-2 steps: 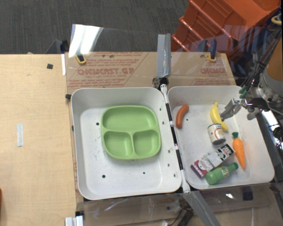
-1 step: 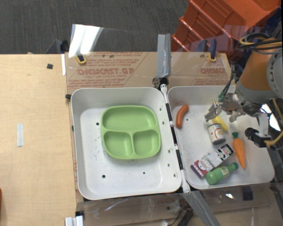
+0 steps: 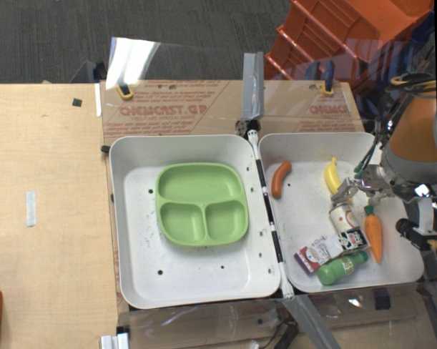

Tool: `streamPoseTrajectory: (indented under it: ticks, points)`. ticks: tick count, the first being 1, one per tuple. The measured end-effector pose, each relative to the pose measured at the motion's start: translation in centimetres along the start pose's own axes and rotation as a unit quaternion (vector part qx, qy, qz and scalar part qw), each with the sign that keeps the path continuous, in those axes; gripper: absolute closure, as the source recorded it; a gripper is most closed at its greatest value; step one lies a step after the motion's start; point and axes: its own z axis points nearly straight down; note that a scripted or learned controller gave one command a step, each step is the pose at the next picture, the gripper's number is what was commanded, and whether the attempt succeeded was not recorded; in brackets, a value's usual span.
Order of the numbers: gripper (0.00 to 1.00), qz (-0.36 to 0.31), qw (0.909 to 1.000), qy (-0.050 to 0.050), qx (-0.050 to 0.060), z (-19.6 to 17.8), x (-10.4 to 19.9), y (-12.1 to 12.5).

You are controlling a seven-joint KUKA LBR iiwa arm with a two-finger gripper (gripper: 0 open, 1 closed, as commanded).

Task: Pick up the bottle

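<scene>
The arm's body is cut off at the right edge, and the gripper (image 3: pixel 351 189) sits low over the right bin (image 3: pixel 308 278), its metal parts tangled with cables; whether its fingers are wide or narrow cannot be told. Just below it stands a small white bottle (image 3: pixel 342 219), and a green bottle (image 3: pixel 342 267) lies near the front wall beside a small printed carton (image 3: pixel 314 253). The same bin holds a sausage (image 3: pixel 279 178), a banana (image 3: pixel 332 175) and a carrot (image 3: pixel 374 236). The left bin (image 3: pixel 130 209) holds 1 green plate (image 3: pixel 202 203) with 3 compartments.
</scene>
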Motion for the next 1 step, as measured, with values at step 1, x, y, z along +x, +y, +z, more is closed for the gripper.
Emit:
streamPoseTrajectory:
  ticks: [1]
  points:
    - [1.00,0.002,1.0000,0.000,0.000,-0.91,-0.11,0.01]
